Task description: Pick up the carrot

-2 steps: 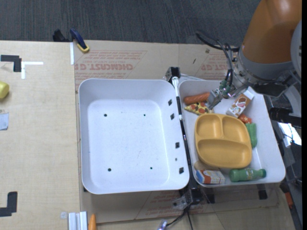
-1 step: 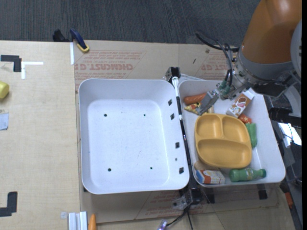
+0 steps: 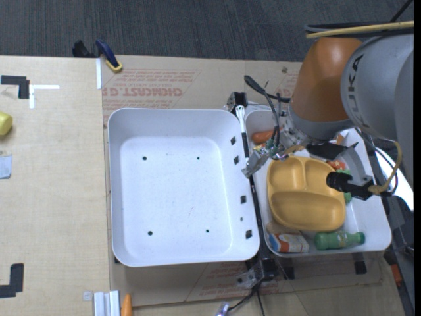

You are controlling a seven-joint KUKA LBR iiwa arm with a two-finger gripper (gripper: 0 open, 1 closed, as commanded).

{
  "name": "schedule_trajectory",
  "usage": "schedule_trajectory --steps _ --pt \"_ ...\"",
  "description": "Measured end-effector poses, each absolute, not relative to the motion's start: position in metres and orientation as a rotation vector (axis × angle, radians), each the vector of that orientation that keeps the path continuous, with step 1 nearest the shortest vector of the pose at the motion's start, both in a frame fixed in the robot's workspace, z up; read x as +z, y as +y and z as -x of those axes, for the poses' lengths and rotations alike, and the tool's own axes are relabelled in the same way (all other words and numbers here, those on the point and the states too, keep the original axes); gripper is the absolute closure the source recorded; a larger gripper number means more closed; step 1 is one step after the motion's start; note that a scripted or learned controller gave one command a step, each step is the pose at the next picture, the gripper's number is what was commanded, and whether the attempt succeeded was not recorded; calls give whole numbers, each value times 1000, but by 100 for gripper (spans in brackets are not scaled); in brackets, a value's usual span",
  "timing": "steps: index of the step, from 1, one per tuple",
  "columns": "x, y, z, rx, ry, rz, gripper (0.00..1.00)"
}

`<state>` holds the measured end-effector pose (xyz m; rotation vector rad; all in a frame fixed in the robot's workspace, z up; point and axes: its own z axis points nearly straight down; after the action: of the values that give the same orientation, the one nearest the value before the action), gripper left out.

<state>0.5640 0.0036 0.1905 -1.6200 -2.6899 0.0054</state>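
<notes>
The carrot (image 3: 262, 136) lies in the right bin (image 3: 375, 239), near its far left corner, close against the wall that adjoins the left bin (image 3: 174, 186). A short orange stretch of it is visible; the rest is hidden under the arm's wrist and cabling. Shape and orientation beyond that stretch cannot be made out.

The gripper (image 3: 279, 148) sits low over the same corner of the right bin, just beside the carrot on its near right side. The grey arm (image 3: 385, 84) and its orange band (image 3: 322, 81) cover most of the tool from above. Finger opening: cannot tell, as the tips are buried in a clutter of dark cables and small greenish parts. No object is seen between them, and contact with the carrot cannot be confirmed.

Other contents of the right bin: a yellow divided plate (image 3: 306, 196), bottom up or tilted, occupying the middle, directly in front of the gripper; a green bottle (image 3: 339, 240) lying on its side along the near wall; a white tube-like item with a red end (image 3: 289, 243) beside the bottle to its left.

The left bin shows a bare white floor with four small dark marks. A yellow object (image 3: 4, 124) rests on the bench at the far left edge, well apart from both bins.
</notes>
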Motion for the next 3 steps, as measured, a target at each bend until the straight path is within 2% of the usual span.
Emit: schedule_trajectory --steps 1,2,3 --pt "192 -61 -534 2 -2779 1467 0" --pt "191 -45 -559 3 -2619 1737 0" --pt "191 -25 -557 2 -2498 1906 0"
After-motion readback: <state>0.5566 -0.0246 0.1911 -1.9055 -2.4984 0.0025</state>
